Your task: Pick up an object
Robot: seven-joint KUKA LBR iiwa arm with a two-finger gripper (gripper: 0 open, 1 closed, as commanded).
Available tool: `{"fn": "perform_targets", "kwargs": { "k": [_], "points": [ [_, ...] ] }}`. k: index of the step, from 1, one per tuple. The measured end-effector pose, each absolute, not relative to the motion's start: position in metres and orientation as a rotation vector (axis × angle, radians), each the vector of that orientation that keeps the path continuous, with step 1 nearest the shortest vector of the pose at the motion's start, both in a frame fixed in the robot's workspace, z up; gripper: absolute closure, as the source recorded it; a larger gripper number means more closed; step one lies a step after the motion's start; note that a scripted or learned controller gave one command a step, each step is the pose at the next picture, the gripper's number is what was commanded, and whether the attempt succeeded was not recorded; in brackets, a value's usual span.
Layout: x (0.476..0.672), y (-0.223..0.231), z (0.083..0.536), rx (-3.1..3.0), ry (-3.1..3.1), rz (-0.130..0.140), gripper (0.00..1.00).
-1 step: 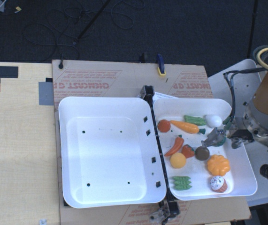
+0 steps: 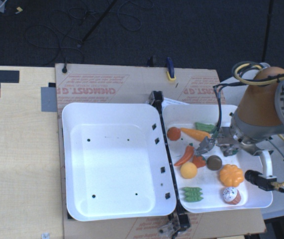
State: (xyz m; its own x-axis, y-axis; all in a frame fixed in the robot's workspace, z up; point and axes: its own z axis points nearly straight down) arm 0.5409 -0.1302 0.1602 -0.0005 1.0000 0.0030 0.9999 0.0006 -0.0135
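We see the gripper point(image 2: 205, 146) low over the middle of the right bin point(image 2: 261, 201), whether parted or closed we cannot tell, just beside the red pepper point(image 2: 185, 156), likely light, smooth plastic, best pinched across its narrow body.

White bins point(image 2: 77, 133), orange pumpkin point(image 2: 231, 175), green pods point(image 2: 193, 194)

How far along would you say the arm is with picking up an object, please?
Done: the arm has reached into the right bin, and its tool sits low among the toy food, beside the red pepper and carrot. In hand: nothing visibly lifted; whether it grips anything is unclear. Left: securing an item and raising it. The yellow lemon, small pumpkin and pea pods lie untouched.
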Motion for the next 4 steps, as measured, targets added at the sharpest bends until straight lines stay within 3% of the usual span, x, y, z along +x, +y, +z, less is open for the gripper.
{"fn": "perform_targets", "kwargs": {
  "k": [1, 2, 3, 4],
  "points": [
    [0.591, -0.101, 0.085, -2.218, -2.222, 0.0, 0.0],
    [0.643, -0.081, 0.087, -2.217, -2.216, 0.009, 0.0],
    [0.643, -0.082, 0.097, -2.219, -2.216, 0.006, 1.0],
    [0.643, -0.081, 0.087, -2.219, -2.219, 0.004, 1.0]
  ]
}}
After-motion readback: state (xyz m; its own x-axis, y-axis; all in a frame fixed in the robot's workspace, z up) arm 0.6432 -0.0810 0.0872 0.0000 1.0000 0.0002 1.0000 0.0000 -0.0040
